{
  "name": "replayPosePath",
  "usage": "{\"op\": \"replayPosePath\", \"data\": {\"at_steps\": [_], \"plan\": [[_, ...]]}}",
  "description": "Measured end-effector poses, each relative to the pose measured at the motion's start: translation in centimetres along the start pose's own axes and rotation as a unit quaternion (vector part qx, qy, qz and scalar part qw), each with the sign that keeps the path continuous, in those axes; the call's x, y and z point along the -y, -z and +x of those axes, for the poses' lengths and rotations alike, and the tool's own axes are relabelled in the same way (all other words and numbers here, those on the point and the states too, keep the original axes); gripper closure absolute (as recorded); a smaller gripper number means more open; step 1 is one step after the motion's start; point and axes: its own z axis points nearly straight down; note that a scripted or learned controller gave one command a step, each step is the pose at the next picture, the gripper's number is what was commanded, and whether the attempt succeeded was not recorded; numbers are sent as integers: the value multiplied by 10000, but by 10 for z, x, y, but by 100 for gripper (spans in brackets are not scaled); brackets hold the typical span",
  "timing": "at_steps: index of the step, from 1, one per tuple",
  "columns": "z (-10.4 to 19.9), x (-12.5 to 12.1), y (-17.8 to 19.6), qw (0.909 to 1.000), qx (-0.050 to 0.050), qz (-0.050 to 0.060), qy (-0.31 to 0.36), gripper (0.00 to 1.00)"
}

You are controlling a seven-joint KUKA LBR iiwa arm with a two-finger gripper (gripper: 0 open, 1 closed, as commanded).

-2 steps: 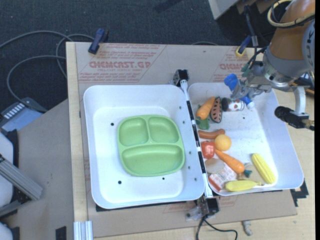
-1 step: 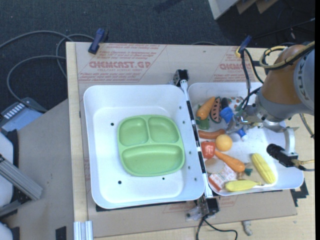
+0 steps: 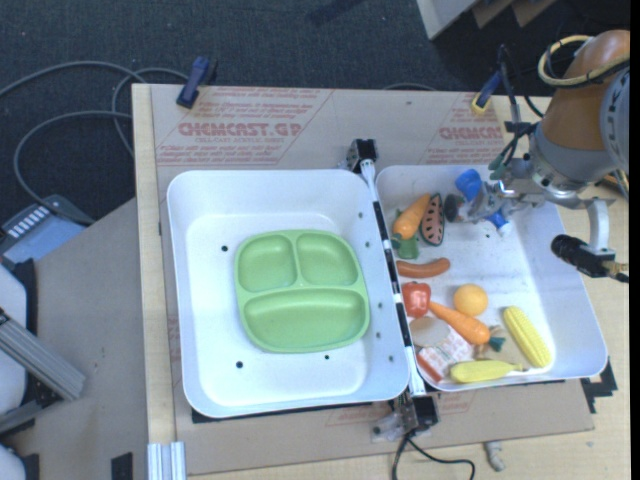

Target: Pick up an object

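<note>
While our gripper hangs by the blue toy, we cannot tell its state; that toy looks light, hard, and easy to pinch across.

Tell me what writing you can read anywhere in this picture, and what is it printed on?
"CHEMCAST GP" in large red letters, on the brown protective sheet covering the bench, behind the left bin.
The same red print repeats on that sheet behind the right bin, partly cut off.
Smaller red lines above and below each print: too small and blurred to read.
I can make out no writing on the green divided plate or the toy foods.
</note>
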Motion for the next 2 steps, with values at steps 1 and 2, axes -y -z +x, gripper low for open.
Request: {"op": "replayPosePath", "data": {"at_steps": [1, 2], "plan": [[36, 39, 55, 10000, -9, 12, 4, 100], [52, 70, 76, 10000, -10, 18, 2, 100]]}}
